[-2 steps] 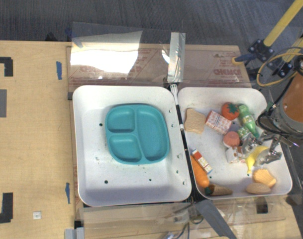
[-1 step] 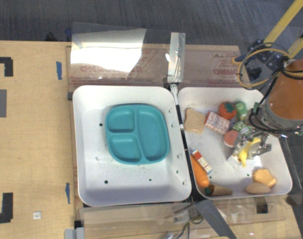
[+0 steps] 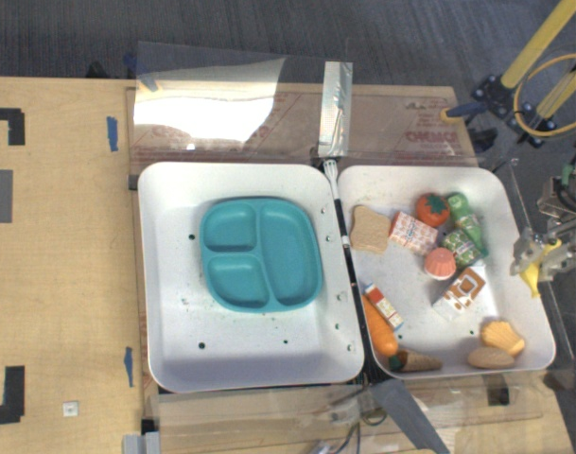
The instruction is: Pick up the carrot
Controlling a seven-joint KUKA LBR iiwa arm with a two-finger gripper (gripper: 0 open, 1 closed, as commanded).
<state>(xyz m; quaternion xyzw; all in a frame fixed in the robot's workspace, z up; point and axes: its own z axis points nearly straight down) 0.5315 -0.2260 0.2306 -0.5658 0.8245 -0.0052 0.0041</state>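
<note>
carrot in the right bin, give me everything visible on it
The carrot is a small orange toy, smooth and plastic-looking, lying flat along the right bin near its front left corner, beside the left wall. A red and white packet sits at its far end and a brown cone lies by its near end; actual contact is unclear.

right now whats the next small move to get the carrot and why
Probably bring the hand across the right bin toward its near-left corner and stop above the carrot. The hand sits at the bin's right edge, well away from it. The carrot lies along the left wall, with a small red-and-white packet touching its upper side, so a careful approach from above seems best.
</note>
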